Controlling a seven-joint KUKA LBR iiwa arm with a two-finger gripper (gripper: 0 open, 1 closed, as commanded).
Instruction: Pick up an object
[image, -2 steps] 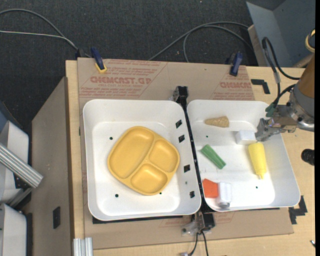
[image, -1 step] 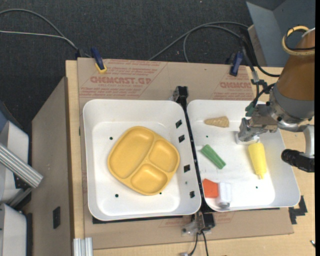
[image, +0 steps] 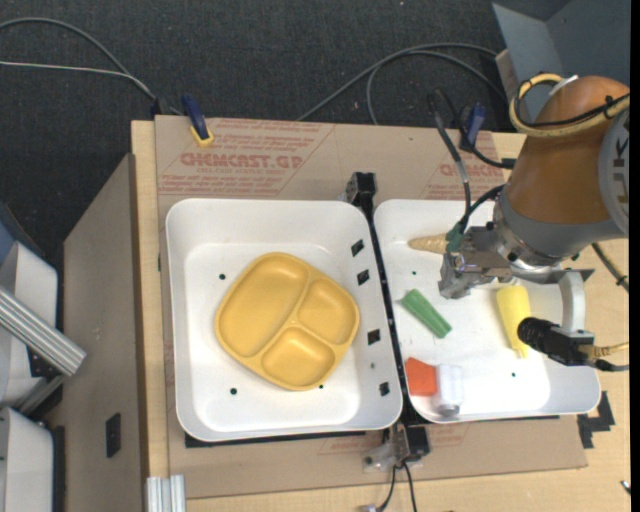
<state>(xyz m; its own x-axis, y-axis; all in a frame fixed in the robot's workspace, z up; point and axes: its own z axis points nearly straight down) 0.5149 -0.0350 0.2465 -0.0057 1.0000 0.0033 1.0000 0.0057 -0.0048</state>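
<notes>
Over the right bin (image: 560, 400) on the bench, claw (image: 456, 282) low (finger state cannot be told), green block (image: 427, 312) just below it, yellow piece (image: 512, 312) to its right, orange block (image: 422, 377) near front rim, yellow divided plate (image: 287, 320) in left bin (image: 190, 330)

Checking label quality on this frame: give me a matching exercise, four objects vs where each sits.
Things:
1. yellow tray
2. green block
3. orange block
4. cone

Places:
a. right bin, near its front left corner
b. left bin, in the middle
c. right bin, near its back edge, left of the gripper
d. right bin, left of centre, below the gripper

Pairs: 1-b, 2-d, 3-a, 4-c
</notes>
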